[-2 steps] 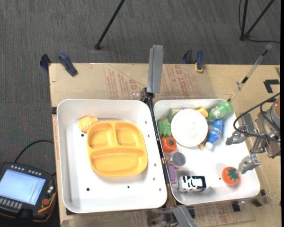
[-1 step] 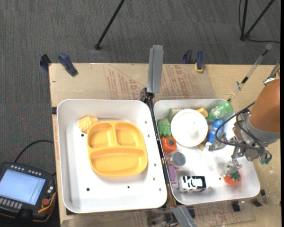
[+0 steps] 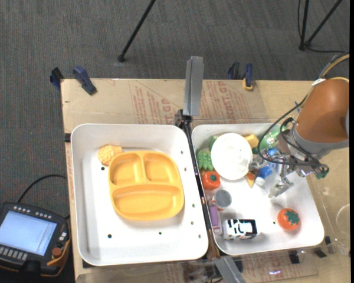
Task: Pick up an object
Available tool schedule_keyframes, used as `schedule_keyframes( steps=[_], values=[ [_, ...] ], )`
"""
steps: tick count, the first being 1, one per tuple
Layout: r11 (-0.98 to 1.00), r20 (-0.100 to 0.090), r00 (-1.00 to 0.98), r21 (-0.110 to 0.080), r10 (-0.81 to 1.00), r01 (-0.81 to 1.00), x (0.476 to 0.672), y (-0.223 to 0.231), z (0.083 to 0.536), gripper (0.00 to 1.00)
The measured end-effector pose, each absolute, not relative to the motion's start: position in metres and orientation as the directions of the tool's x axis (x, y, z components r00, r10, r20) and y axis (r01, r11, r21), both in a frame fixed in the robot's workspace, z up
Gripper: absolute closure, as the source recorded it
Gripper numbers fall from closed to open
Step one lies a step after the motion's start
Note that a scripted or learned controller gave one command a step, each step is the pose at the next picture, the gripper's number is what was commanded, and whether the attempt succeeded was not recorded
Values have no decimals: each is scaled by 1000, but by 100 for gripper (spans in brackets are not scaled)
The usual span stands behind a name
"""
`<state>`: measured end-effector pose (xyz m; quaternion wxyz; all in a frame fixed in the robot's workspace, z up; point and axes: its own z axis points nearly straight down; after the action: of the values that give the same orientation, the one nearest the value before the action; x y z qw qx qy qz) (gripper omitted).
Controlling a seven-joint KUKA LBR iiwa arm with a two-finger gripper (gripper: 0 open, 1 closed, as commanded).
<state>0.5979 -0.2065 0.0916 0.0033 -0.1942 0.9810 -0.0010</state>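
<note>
Two white bins point(image 3: 85, 158) held one yellow divided tray point(image 3: 146, 184), one white plate point(image 3: 231, 155) and two orange tomatoes point(image 3: 288, 219); the gripper point(image 3: 281, 186) hung over the right bin, its grip state unclear.

Worktop point(image 3: 135, 96) bearing two white bins: left bin point(image 3: 85, 217) containing yellow divided tray point(image 3: 146, 184); right bin point(image 3: 310, 229) containing white plate point(image 3: 231, 155), orange tomato point(image 3: 288, 219), claw point(image 3: 281, 187) above floor.

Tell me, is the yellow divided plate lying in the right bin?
No, the yellow divided plate lies in the left bin, while the right bin holds the white round plate and small toys.
</note>
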Motion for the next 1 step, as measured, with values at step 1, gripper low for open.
schedule_keyframes(
  steps=[1],
  values=[
    [922,-1,-922,3,-388,-388,582,-159,88,0]
  ],
)
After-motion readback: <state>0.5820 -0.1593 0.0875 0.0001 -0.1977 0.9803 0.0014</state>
